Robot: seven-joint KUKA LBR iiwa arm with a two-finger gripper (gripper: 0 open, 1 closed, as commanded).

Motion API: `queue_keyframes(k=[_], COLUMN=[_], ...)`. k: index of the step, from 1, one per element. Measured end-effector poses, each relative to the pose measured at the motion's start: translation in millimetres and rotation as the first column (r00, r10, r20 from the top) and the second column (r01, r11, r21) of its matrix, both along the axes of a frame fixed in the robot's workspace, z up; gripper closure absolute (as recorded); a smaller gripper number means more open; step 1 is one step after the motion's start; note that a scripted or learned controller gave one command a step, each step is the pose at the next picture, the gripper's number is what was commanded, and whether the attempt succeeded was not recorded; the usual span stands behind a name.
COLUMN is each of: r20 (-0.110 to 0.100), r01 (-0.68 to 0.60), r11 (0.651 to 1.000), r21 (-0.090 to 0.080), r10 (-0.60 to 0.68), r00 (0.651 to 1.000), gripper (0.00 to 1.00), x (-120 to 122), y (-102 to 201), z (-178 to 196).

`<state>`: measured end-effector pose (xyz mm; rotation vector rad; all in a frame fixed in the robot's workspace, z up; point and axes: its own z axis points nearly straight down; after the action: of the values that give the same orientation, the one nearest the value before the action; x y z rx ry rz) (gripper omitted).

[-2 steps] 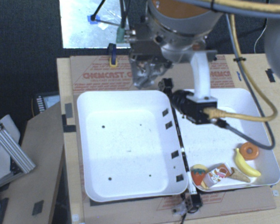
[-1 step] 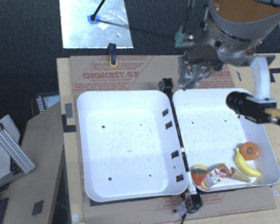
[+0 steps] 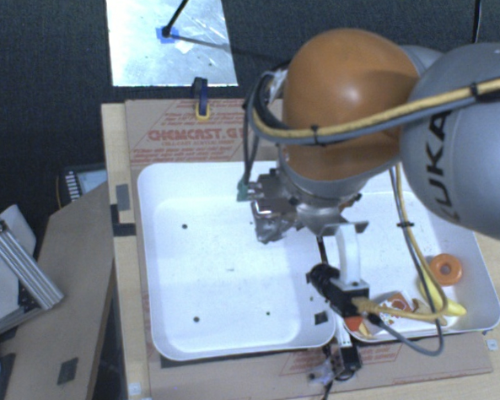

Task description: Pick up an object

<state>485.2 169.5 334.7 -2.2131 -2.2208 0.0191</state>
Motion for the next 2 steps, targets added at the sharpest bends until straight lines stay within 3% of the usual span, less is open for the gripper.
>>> queue_keyframes(k=[1, 2], r20=[0.016, 0.018], r01=[0.002, 0.003], r11=[1.0, 1.0], r21=[0.005, 0.006], r10=[-0.002, -0.003], r00=[1.0, 1.0], gripper=[1.0, 1.0], x=[2, 3], y=[-1, 0], z=[20, 31])
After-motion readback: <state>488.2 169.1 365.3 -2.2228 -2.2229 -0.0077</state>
